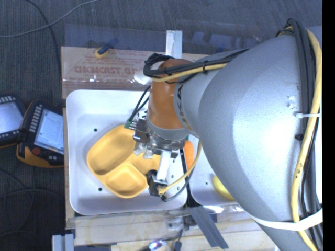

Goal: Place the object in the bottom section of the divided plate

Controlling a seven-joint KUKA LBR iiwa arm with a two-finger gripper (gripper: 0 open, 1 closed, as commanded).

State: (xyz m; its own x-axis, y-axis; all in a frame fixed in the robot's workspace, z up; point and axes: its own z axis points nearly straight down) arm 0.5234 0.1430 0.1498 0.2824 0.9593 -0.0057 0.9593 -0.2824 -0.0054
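The end effector [157, 184] hangs over the right edge of the yellow plate [112, 156] in the left bin [78, 119]; whether it is open or closed cannot be told. An orange carrot-like object [189, 150] shows just beside the wrist, near the divide between bins. A yellow item [220, 188] lies in the right bin.

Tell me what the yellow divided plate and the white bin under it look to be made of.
Divided plate: likely moulded plastic, with a matte to satin finish; uniform yellow colour, soft rounded section walls and only faint sheen.
White bin: probably glossy plastic, possibly enamelled metal; smooth rounded corners and bright highlights along its walls.
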